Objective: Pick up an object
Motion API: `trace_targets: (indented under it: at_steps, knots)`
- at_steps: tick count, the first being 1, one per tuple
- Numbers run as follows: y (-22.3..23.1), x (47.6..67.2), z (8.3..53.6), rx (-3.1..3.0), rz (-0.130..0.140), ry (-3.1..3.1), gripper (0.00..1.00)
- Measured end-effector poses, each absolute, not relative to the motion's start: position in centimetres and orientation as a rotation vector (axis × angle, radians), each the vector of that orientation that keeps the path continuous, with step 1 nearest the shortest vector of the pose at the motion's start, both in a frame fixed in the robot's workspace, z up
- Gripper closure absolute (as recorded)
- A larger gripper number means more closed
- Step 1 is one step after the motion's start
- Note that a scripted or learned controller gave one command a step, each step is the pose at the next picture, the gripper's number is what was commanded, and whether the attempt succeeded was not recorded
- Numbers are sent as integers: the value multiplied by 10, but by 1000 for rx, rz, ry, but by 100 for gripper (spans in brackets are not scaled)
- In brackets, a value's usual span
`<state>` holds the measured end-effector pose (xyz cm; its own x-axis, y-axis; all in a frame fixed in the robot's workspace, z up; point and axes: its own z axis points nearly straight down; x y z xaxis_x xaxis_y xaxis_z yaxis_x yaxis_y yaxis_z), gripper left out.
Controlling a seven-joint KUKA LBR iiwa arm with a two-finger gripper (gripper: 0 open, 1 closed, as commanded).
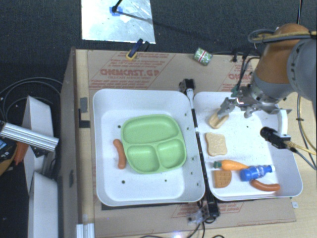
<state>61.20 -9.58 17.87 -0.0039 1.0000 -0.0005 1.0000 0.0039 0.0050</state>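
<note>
My gripper (238,107) hangs over the back of the right bin (292,175), its two fingers spread open with nothing between them. A tan bread roll (218,119) lies just beside and below the left fingertip (229,105). Further forward in the same bin lie a bread slice (216,144), an orange carrot (230,165), a brown cracker (222,178), a blue bottle (255,172) and a reddish sausage (265,185). The left bin (106,182) holds a green divided plate (153,143) and another sausage (119,153).
A black connector (272,135) on a cable sticks out over the right bin's right side. Behind the bins on the cardboard sit a small green can (202,56) and a yellow and blue clip (134,50). A black clamp (187,87) joins the bins at the back.
</note>
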Motion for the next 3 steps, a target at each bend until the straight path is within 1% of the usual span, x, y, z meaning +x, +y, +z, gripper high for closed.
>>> trace_targets:
  at_steps: [1,3]
  knots:
    - [-90,668,94,2216,0,2227,0]
    - [-87,669,85,2214,2,2226,0]
